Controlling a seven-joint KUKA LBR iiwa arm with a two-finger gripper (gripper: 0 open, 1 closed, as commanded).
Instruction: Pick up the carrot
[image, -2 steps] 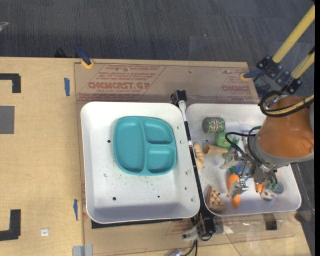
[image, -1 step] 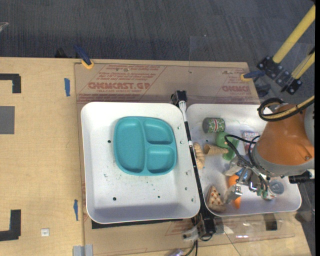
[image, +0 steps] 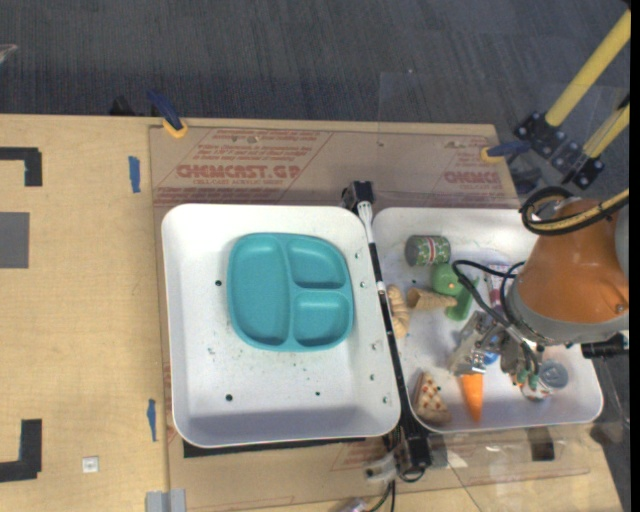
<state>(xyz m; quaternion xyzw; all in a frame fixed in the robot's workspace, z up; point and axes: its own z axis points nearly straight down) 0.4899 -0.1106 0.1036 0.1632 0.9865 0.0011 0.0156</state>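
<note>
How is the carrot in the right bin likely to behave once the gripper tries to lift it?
The carrot looks like a smooth, rigid toy, so it should probably stay stiff rather than bend. Its tapered cone shape may let it slip out of a pinch near the narrow tip. Lying on the right bin floor beneath the gripper, it could roll in an arc if nudged.

Two shallow white bins sit side by side, the left bin (image: 190, 400) and the right bin (image: 585, 405). The left one holds a single teal divided plate (image: 290, 290) with three compartments. The right one holds one orange carrot (image: 472, 395), one green can (image: 428, 250), one green toy piece (image: 456, 292), one pizza-like slice (image: 431, 396) and what look like two tan, bread-coloured pieces (image: 402, 310), though the arm hides part of this bin, so there may be more there.
</note>
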